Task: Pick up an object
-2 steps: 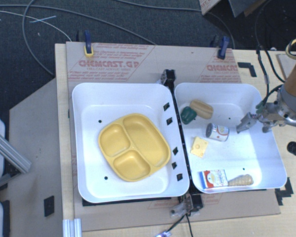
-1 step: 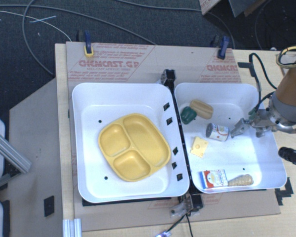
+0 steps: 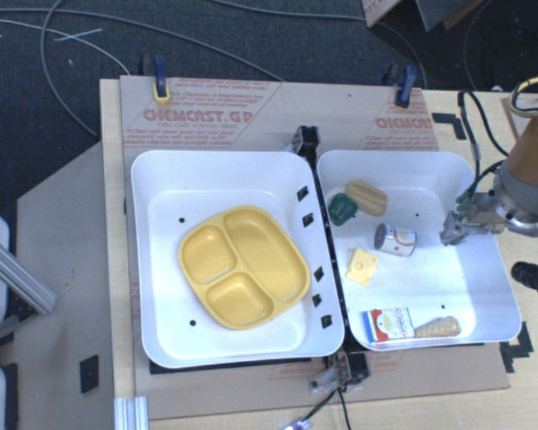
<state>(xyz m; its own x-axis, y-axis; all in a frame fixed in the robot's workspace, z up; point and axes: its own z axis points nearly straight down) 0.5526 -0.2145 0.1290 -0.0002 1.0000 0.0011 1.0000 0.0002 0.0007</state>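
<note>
Camera view, as I read it: nothing lifted yet, gripper low at right bin's far edge, grip state I cannot tell, can, cheese, carton lying untouched.

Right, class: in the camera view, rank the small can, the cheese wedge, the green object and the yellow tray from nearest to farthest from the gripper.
Measured from the gripper at the right bin's right side:
1. Small can, mid right bin, to its left.
2. Cheese wedge, below-left of the can.
3. Green object, near the divider; only slightly farther than the cheese.
4. Yellow tray, in the left bin.
</note>
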